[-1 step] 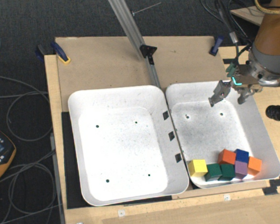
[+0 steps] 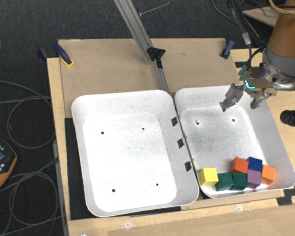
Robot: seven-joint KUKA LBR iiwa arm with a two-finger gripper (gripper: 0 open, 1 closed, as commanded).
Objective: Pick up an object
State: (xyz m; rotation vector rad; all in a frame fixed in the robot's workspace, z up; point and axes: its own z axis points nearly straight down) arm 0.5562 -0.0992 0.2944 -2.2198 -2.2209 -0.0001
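Several coloured blocks lie huddled at the near edge of the right bin [image 2: 270, 130]: a yellow block [image 2: 209, 176], a green block [image 2: 225, 180], an orange block [image 2: 238, 165], a blue block [image 2: 254, 163], a purple block [image 2: 254, 176] and another orange block [image 2: 268, 173]. My gripper [image 2: 245, 98] hangs over the far right part of that bin, well away from the blocks. Its two fingers [image 2: 231, 97] are spread apart with nothing between them.
The left bin [image 2: 90, 160] sits beside the right one, joined by black clips [image 2: 180, 143]. A slanted metal bar [image 2: 141, 34] crosses the bench at the back. Blue clamps [image 2: 64, 55] hold the board's far corners. Cables lie on the floor at left.
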